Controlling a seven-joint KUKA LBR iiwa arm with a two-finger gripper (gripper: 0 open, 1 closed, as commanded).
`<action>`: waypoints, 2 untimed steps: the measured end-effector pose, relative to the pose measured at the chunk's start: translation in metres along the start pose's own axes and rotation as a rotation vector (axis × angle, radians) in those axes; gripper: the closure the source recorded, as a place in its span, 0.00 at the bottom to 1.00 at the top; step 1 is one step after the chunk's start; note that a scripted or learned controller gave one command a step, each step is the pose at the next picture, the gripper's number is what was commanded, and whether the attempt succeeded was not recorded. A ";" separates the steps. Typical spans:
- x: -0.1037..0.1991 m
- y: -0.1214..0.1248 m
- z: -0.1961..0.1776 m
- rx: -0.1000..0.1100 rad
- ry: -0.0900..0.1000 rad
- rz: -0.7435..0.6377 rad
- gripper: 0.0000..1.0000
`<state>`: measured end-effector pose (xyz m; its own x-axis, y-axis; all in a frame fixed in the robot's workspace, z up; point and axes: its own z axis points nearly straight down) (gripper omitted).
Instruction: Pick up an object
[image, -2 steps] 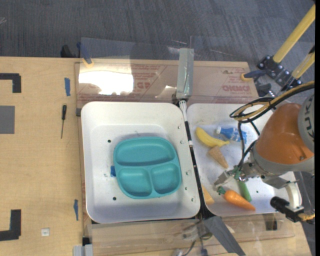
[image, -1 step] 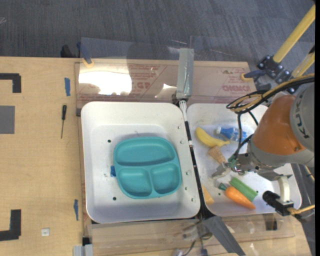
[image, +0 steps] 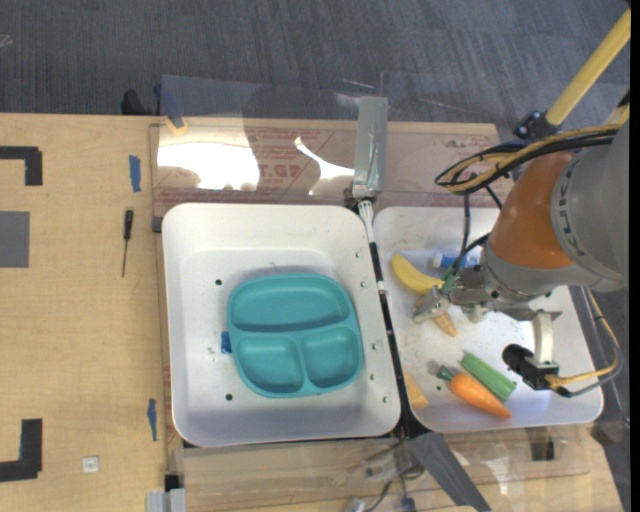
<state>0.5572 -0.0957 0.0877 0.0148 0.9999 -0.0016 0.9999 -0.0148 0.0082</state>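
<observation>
Two white bins. Left bin (image: 190, 250): one teal divided tray (image: 293, 333). Right bin (image: 585, 400): one yellow banana (image: 412, 274), one orange carrot (image: 477, 394), one green stick (image: 487, 374). Gripper (image: 440, 302) over banana, grip state unclear.

I have one fixed camera above the worktop (image: 70, 300), looking down at a slant on the left bin (image: 190, 235) and right bin (image: 580, 400); the arm (image: 575, 215) enters from the right.
</observation>
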 end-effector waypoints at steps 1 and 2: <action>-0.009 0.099 0.005 0.061 0.005 0.051 0.00; -0.007 0.097 -0.002 0.075 0.005 0.052 1.00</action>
<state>0.6539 -0.1045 0.0905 0.0669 0.9978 0.0015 0.9956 -0.0666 -0.0665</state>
